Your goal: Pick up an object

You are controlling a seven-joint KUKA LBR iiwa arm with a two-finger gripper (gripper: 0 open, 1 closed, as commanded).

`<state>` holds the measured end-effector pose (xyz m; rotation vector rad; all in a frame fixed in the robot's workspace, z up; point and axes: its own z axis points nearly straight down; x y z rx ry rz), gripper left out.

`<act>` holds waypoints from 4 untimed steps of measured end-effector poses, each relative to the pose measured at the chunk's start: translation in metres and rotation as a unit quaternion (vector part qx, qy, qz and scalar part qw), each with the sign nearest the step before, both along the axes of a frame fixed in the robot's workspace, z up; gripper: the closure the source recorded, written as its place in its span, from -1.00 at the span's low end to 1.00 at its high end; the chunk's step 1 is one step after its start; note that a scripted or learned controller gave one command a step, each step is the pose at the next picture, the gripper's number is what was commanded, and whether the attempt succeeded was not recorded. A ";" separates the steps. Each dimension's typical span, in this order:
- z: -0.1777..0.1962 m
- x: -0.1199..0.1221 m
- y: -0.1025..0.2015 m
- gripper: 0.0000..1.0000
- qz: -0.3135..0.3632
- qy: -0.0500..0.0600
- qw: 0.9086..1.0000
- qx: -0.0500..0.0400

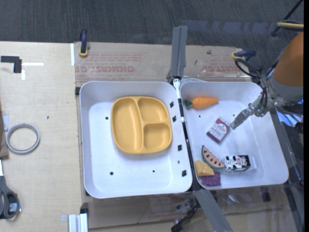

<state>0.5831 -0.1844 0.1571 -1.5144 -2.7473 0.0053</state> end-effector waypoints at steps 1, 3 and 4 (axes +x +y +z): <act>-0.058 -0.025 0.047 -1.00 -0.164 0.001 0.986 -0.001; -0.070 0.029 0.064 -1.00 -0.276 0.001 0.961 -0.002; -0.070 -0.017 0.037 -1.00 -0.099 0.001 0.995 0.000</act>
